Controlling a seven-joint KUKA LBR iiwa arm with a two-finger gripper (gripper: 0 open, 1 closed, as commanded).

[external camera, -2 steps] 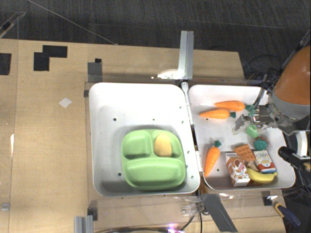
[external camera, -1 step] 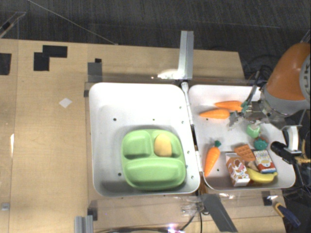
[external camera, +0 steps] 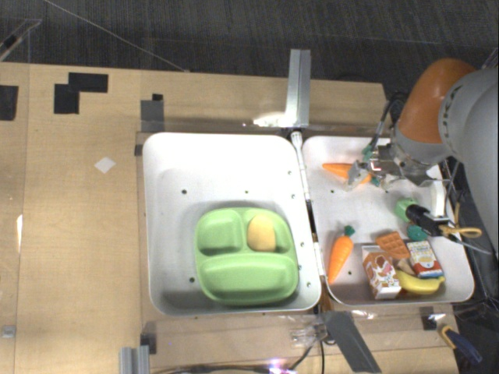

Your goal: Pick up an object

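My gripper (external camera: 369, 171) hangs over the back of the right bin (external camera: 466, 290), reaching in from the right. Its tip is at the right end of a small orange carrot (external camera: 340, 170) lying near the bin's back left corner. Whether it grips the carrot is not visible. A second carrot with a green top (external camera: 338, 257) lies at the bin's front left. Along the front right are a small carton (external camera: 380, 275), a banana (external camera: 422, 284), a waffle-like brown piece (external camera: 394, 245) and another small carton (external camera: 425, 257). A green item (external camera: 405, 208) lies by the right wall.
The left bin (external camera: 168, 178) holds a green divided plate (external camera: 242, 275) with a yellow round item (external camera: 263, 232) in its upper right compartment. A metal divider post (external camera: 299, 84) stands behind the two bins. Wooden bench surface (external camera: 70, 232) spreads to the left.
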